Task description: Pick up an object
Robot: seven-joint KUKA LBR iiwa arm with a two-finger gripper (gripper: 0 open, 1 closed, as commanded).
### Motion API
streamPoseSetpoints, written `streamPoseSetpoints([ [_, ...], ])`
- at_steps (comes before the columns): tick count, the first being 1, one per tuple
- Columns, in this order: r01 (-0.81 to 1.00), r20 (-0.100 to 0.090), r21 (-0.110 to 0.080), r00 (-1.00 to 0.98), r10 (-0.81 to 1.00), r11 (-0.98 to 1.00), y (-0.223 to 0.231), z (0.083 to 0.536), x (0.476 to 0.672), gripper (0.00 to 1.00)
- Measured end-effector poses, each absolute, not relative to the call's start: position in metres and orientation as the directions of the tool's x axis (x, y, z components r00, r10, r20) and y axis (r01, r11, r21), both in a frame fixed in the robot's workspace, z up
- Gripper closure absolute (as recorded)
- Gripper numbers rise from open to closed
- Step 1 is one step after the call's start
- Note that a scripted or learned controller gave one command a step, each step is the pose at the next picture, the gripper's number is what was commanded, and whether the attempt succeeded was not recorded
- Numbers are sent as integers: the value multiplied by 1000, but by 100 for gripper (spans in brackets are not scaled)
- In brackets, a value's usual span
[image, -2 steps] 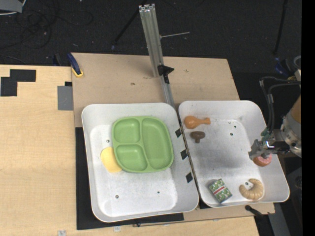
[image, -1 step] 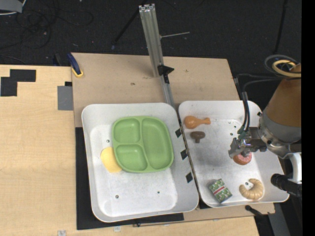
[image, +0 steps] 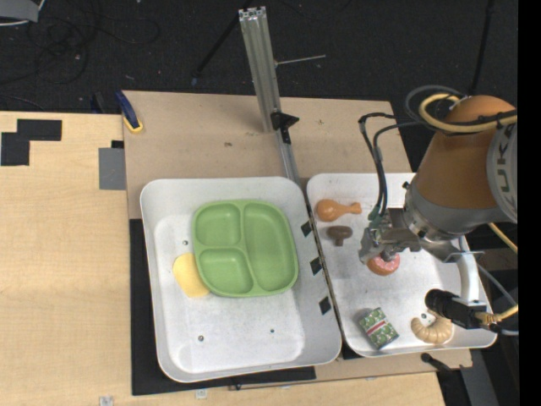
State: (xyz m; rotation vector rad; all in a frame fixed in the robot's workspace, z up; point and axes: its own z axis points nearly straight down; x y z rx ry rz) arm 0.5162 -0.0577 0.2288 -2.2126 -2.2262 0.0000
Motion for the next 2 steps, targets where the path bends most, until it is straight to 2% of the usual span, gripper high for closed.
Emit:
streamPoseSetpoints([
  [2, 1000, 2, -4, -6, 1000, 6, 60, 214, 535, 100],
])
